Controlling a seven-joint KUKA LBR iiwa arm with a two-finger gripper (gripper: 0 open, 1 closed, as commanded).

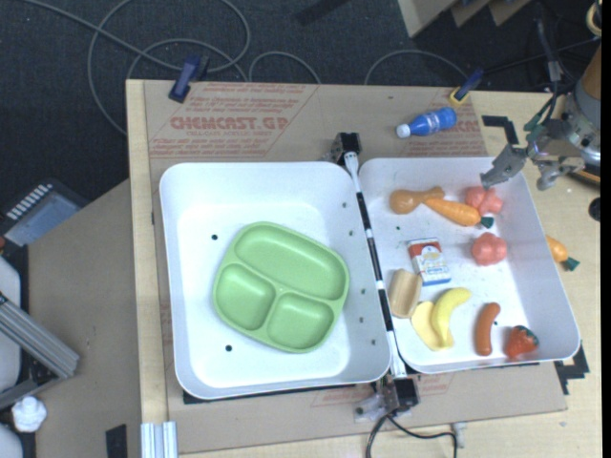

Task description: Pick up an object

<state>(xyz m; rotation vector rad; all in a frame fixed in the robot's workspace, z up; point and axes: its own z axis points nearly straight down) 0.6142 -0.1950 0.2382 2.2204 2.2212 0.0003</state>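
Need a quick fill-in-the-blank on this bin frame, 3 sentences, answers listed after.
1. The green divided plate lies in the ____ bin.
2. The banana lies in the ____ bin.
3. The blue bottle lies on the bench, ____ both bins.

Missing words: left; right; outside
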